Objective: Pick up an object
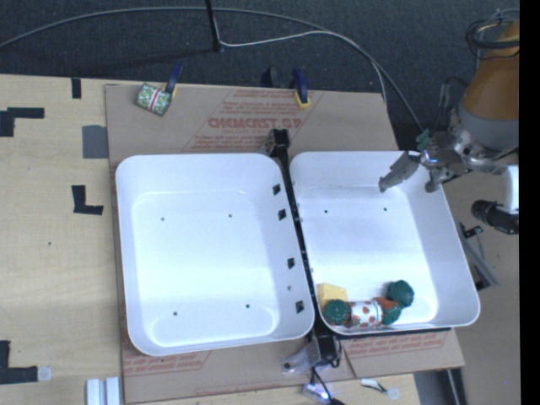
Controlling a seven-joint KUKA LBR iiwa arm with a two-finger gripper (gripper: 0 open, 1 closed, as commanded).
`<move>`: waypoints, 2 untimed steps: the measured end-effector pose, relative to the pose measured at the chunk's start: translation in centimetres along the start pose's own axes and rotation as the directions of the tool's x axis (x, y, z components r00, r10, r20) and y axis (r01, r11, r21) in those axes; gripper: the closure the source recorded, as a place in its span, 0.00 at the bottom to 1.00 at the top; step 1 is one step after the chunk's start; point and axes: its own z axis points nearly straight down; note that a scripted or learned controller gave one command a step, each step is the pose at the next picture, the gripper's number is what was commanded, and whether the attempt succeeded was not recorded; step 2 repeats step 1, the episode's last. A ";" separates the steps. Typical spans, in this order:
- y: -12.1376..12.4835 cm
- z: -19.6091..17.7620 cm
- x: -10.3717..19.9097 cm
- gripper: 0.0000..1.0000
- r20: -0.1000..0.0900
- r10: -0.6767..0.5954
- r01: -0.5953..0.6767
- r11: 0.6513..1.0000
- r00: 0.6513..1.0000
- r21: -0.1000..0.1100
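The two-finger metal hand [411, 173] hovers over the right shallow white bin's [439, 234] far edge, fingers spread wide, holding nothing. At that bin's near edge cluster one yellow block [332, 292], two green round pieces [336, 312], one red-and-white can [365, 313].
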 end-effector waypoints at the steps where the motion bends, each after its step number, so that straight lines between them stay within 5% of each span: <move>1: -2.7 10.4 -2.4 0.00 -0.002 0.003 -0.003 1.000 1.000 0.009; 2: -2.7 10.4 -2.4 0.00 -0.002 0.003 -0.003 1.000 1.000 0.009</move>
